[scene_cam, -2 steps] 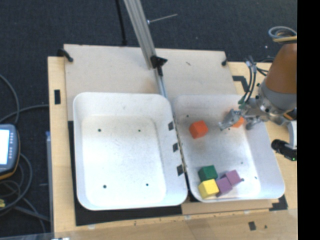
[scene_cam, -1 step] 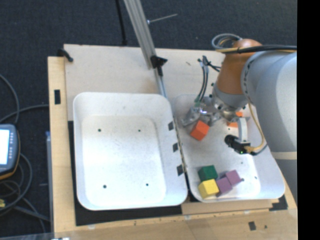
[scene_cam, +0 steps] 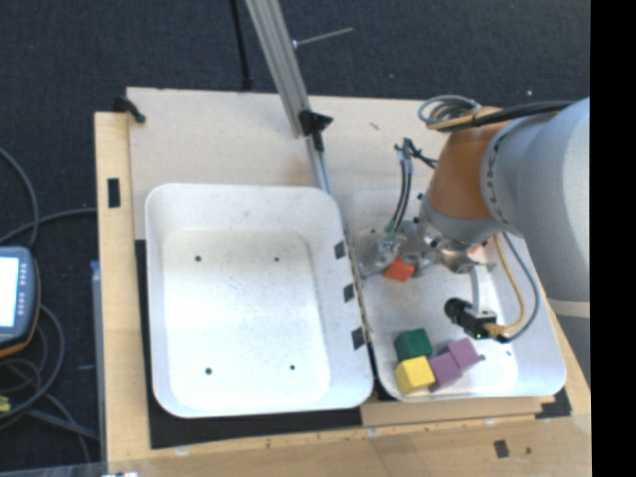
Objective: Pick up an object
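Claw (scene_cam: 390,262) low in right bin (scene_cam: 537,371), w/ orange block (scene_cam: 398,270) at its tips; grip state can't tell. Green (scene_cam: 412,344), yellow (scene_cam: 415,374), purple (scene_cam: 456,360) blocks below it.

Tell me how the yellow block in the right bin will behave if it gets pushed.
The yellow block looks cube-shaped with flat faces, so it would probably slide rather than roll. It sits against the green block and purple block, so a push likely shifts them too.

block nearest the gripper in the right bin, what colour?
Orange-red. The block sits right by the gripper in the right bin, seen in the camera view.
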Action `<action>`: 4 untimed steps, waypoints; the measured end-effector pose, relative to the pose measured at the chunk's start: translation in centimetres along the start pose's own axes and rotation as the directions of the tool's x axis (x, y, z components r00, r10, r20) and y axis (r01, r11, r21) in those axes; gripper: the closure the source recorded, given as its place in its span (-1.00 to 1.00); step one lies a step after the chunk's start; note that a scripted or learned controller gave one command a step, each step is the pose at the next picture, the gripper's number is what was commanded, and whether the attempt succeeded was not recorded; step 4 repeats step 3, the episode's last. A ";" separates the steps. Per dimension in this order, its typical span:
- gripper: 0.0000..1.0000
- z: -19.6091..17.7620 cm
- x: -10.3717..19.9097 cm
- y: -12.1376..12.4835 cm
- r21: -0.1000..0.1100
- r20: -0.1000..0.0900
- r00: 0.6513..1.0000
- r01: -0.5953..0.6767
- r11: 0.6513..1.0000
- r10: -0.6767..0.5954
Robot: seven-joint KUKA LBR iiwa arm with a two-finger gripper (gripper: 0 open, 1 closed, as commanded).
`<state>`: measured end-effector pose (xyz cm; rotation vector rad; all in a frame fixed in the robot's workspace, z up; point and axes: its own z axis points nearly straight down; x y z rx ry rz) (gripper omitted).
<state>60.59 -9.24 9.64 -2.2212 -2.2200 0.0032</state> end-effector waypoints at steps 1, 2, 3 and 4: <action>1.00 -1.2 -0.2 0.2 -0.006 0.000 1.000 -0.005 1.000 0.005; 1.00 -10.4 8.4 -8.4 -0.006 -0.003 1.000 0.009 1.000 -0.009; 1.00 -13.5 13.3 -10.7 -0.005 -0.003 1.000 0.010 1.000 -0.010; 1.00 -13.5 13.3 -10.7 -0.005 -0.003 1.000 0.010 1.000 -0.010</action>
